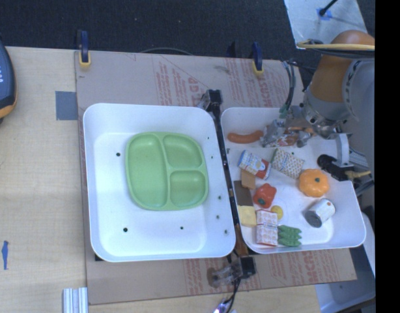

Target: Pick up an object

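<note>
Hovering at the far edge of the right bin (356, 237), my gripper (278, 133) sits beside the sausage (244, 136); whether it grips anything, I cannot tell. A green plate (166, 171) lies in the left bin (96, 194).

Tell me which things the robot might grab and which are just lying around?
Might grab, right bin: hot dog, milk carton, orange, red pepper, can, green veg.

Lying around: green plate in left bin, clamps, pendant.
</note>
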You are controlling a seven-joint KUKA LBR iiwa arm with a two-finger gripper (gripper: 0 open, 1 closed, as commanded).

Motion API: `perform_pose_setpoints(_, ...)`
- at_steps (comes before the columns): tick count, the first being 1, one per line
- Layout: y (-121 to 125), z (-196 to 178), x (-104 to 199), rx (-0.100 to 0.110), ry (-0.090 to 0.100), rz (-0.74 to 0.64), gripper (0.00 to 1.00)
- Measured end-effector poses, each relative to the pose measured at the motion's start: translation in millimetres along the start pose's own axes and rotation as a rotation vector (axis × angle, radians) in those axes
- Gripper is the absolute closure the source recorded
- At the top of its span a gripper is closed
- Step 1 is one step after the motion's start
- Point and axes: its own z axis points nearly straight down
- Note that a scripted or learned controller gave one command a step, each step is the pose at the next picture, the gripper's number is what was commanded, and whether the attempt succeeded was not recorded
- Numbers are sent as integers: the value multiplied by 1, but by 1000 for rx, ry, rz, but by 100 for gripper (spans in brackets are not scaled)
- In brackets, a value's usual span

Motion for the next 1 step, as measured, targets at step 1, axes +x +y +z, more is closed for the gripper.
perform_pose_setpoints(1, -3, -10, -2, 14, 4, 1, 100)
